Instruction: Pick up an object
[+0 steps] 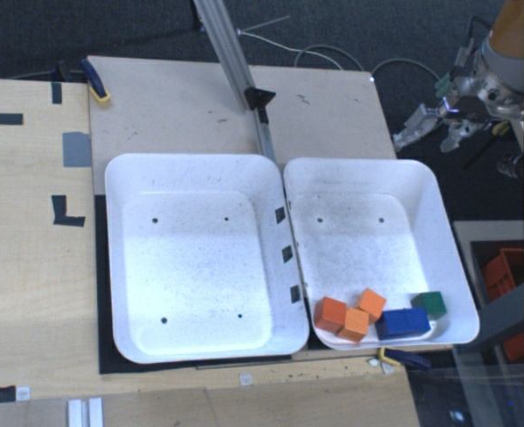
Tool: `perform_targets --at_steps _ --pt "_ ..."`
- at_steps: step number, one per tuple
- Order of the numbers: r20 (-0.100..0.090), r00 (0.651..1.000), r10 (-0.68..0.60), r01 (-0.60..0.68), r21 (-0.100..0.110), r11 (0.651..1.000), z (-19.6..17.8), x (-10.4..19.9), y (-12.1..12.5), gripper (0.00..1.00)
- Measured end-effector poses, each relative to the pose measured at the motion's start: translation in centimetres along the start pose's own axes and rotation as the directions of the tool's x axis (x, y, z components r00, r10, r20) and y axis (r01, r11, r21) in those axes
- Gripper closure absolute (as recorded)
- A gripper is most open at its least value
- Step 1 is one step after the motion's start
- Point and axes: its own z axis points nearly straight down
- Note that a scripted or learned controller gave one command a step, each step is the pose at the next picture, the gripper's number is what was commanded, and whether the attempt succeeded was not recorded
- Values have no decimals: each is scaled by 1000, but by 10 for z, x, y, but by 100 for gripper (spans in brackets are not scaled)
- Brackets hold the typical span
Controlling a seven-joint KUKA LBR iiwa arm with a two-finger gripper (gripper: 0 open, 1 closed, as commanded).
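Even, bright overhead light, mild glare on the white bins (pixel 195 172), soft shadows, slight overall blur.

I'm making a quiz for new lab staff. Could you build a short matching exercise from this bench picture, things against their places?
Things:
1. blue block
2. green block
3. gripper
4. yellow clamp

Places:
A. above the right bin's far right corner, outside it
B. bench's far left corner
C. right bin's near edge, beside the orange blocks
D. right bin's near right corner

Pairs: 1-C, 2-D, 3-A, 4-B
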Motion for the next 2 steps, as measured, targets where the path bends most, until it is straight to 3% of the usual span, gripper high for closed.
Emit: perform_targets --at_steps 1,2 --pt "-2 1000 2 -2 2 1000 -6 -10 -30 0" --pt "0 1000 0 0 1 1000 -1 -18 -1 0"
